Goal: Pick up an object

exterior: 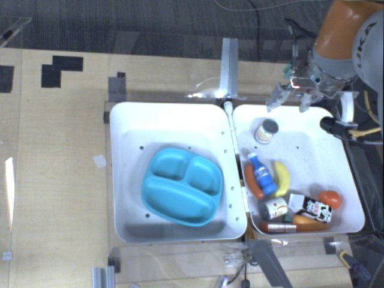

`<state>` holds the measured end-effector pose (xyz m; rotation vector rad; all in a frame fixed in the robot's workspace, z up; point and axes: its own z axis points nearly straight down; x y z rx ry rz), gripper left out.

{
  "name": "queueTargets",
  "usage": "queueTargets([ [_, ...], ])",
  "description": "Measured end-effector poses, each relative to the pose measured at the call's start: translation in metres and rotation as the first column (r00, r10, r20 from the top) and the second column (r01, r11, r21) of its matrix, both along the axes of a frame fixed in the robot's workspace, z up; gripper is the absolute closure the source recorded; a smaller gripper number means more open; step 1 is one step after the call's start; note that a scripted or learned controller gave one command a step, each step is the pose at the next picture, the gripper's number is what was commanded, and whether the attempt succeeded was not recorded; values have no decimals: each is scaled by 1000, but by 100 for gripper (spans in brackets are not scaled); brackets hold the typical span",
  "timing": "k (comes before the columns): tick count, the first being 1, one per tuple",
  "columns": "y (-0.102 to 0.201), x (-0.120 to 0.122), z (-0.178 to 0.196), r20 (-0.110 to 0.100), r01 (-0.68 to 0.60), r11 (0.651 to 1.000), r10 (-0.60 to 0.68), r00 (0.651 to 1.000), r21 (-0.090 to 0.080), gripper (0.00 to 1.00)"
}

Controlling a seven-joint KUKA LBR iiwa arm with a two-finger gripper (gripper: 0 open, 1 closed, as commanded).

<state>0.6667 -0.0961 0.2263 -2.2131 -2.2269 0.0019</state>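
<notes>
In the left bin [123, 125], a blue divided plate [182, 186] is seen lying flat, slightly toward the near edge. In the right bin [312, 134], the candidates for picking are found: a small silver-lidded jar [264, 130] standing alone near the far left corner, and a crowded cluster along the near edge, made up of a blue bottle [262, 173] lying across a red-orange sausage-like piece [252, 182], a banana [281, 178] just beside it, a small can [276, 209], a black-and-white carton [316, 209], an orange-red round item [330, 199] and a carrot-like piece [307, 222]. The gripper [290, 98] is held over the far edge of the right bin, its fingers spread apart and nothing between them.

A failed grasp is judged likeliest in the cluster, where touching items could be nudged aside or two caught at once. The jar could be tipped or rolled if struck off-centre, and the bin's far wall could be clipped on descent.
</notes>
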Motion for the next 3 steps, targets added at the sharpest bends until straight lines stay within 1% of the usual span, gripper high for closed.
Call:
queueTargets([
  [1, -3, -7, -71, 3, -344, 939, 344, 939, 0, 0],
  [2, -2, -6, -60, 5, -345, 939, 345, 939, 0, 100],
  [3, -16, -38, 64, 5, -149, 989, 149, 989, -2, 100],
])
